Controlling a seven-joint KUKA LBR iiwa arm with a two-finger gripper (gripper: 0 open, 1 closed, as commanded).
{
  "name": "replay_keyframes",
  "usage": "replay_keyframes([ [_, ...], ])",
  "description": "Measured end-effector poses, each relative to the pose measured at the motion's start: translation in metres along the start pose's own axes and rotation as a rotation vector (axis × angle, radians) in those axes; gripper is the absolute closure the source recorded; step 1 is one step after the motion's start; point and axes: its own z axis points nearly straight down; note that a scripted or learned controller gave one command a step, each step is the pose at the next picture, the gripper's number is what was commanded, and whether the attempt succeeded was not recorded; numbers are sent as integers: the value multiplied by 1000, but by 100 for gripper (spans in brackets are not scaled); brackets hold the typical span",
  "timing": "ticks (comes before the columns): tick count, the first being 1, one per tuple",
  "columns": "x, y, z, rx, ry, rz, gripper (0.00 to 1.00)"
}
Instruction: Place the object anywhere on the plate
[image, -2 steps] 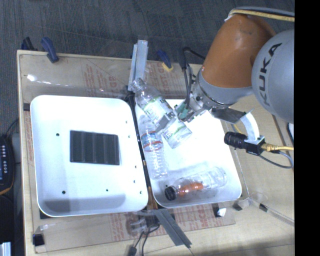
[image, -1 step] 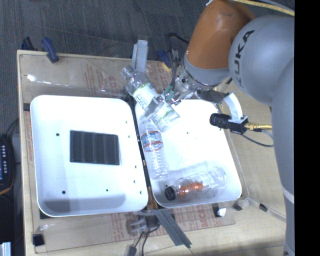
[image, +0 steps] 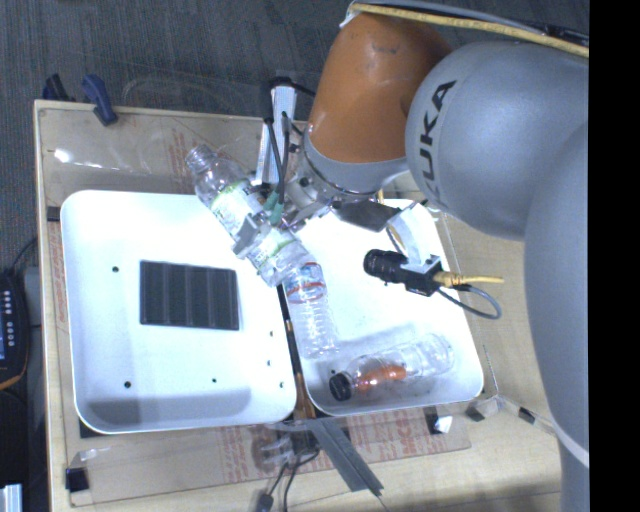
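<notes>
Wooden bench (image: 150, 455) on dark carpet, two shallow glossy white plastic bins: left (image: 90, 300), right (image: 445, 330). A flat dark ribbed rectangular plate (image: 189, 295) lies in the left bin, at 8 o'clock from my claw (image: 276, 208). A crinkled clear plastic bottle with a green-white label (image: 232, 203) slants across the bins' seam, right under the claw; spread or pinching, cannot tell, wrist hides it. At 5 o'clock lies a second clear bottle (image: 311, 305), its cap indistinct.

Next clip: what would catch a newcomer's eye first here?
The big grey arm with its orange band fills the upper right, its gripper down among clear plastic bottles at the seam between the bins. A dark rectangular plate lies in the left bin; another clear bottle lies along the right bin's near edge.
</notes>
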Motion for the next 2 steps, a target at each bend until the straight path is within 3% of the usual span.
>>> replay_keyframes([
  [1,0,0,0,0,0,0,0],
  [2,123,25,110,3,-1,87,0],
])
